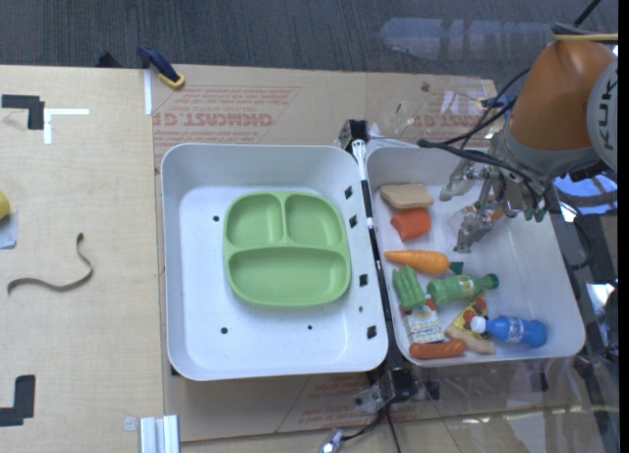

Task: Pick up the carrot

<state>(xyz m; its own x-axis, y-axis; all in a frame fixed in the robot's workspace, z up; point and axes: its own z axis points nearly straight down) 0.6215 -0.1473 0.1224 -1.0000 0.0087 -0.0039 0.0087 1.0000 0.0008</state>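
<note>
Camera view: two white bins on a cardboard sheet over a pale wood bench (69,343), dark carpet beyond the far edge. Left bin (187,333) carries a green plate (287,248). Carrot (419,260) lies near the right bin's (562,294) left wall, mid-length, among toy food. Gripper (470,235) hangs over that bin's far half, right of the carrot, holding nothing; jaw state cannot be told.

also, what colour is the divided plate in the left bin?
Light green; the divided plate shows plainly in the camera view.
</note>
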